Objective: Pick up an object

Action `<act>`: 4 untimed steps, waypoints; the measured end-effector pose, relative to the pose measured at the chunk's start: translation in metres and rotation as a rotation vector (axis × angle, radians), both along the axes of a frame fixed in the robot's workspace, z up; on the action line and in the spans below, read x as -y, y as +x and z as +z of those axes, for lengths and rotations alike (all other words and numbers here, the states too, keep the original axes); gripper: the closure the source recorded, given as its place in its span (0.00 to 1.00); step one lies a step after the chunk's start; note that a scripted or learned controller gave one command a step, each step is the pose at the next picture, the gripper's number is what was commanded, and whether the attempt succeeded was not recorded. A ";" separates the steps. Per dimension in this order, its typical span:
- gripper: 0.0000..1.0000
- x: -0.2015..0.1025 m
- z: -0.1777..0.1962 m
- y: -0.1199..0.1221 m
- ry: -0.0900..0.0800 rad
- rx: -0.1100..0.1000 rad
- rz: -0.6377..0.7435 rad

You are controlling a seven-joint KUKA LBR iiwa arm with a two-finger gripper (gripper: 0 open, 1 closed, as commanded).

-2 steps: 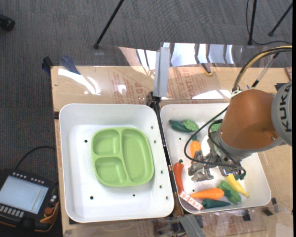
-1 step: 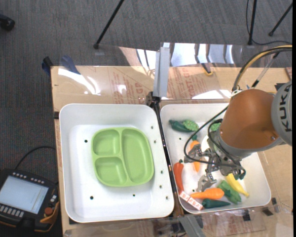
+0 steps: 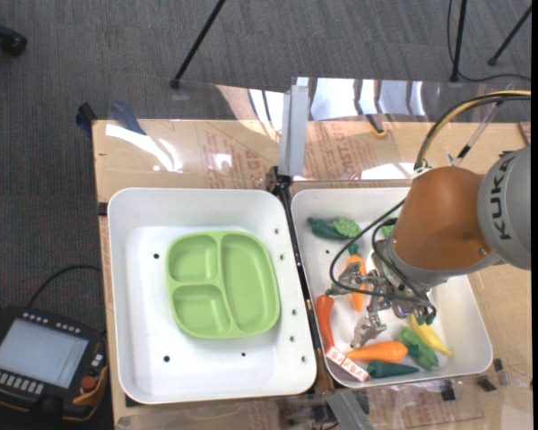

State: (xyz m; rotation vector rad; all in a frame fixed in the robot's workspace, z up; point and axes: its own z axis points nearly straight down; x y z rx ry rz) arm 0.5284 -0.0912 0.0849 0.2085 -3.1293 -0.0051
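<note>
The pincer (image 3: pixel 369 328) is hanging open over the carrot (image 3: pixel 377 351), holding nothing. It is reaching; next it needs to drop and squeeze.

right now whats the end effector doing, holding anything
end effector: low over the right bin, above the toy vegetables; open or closed cannot be told, nothing visibly held
</note>
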 end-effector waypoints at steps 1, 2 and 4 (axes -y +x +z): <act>0.00 -0.011 0.002 -0.009 0.000 0.003 -0.070; 1.00 -0.011 0.012 -0.008 0.001 0.003 -0.071; 1.00 -0.035 0.125 0.086 -0.002 0.020 -0.177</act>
